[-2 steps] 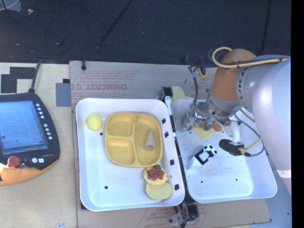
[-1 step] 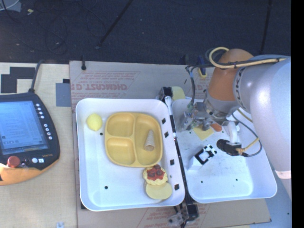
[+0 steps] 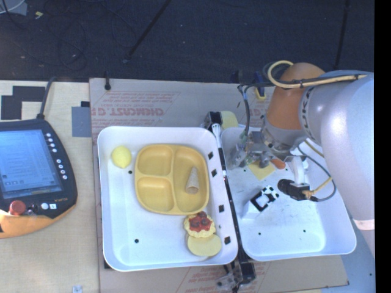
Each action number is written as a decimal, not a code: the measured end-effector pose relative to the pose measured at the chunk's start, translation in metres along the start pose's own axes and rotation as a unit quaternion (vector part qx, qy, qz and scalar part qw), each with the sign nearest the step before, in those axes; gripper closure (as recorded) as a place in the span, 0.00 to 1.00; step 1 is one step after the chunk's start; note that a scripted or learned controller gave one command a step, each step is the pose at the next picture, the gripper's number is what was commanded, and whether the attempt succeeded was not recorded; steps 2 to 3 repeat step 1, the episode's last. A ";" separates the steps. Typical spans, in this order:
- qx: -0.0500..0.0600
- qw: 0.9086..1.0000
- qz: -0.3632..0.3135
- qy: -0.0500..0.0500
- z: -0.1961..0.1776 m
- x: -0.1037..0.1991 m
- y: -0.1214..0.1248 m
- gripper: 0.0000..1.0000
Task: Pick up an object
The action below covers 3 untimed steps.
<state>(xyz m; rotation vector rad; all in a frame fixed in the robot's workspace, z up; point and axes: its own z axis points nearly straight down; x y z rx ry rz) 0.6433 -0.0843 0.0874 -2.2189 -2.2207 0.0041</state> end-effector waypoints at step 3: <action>0.000 1.000 0.000 0.000 0.000 -0.001 0.000 0.00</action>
